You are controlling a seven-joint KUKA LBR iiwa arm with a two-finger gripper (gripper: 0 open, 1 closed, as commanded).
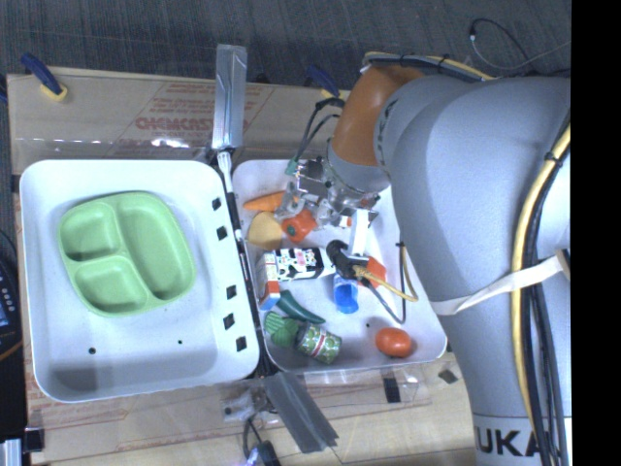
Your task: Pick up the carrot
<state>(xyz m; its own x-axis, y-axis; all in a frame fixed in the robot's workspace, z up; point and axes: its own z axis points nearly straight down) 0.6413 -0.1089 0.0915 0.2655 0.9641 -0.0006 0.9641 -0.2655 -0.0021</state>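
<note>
Camera view shows the gripper low over the carrot in the right bin. I cannot tell its grip. It looks ready to grab, then lift.

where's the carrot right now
The carrot lies in the right bin, at its far left corner by the divider, just above a yellow fruit, beside the gripper.

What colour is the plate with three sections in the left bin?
The plate is light green, seen in the camera view.
</note>
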